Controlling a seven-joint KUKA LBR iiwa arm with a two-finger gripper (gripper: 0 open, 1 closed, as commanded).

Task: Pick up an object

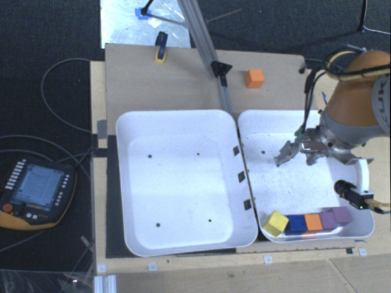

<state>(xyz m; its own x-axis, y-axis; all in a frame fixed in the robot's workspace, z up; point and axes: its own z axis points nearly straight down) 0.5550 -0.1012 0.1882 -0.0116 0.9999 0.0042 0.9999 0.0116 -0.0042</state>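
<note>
A row of blocks is seen along the right bin's (263,127) near wall: a yellow block (275,223), a blue block (297,224), an orange block (313,222) and a purple block (335,218), packed side by side. Farther in, the tool (292,153) is held over the bin's bare floor, well apart from them, nothing gripped; its spread cannot be told. Beyond, an orange cube (255,78) is seen on the table (183,84).

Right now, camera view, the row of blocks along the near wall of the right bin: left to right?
yellow block → blue block → orange block → purple block
</note>
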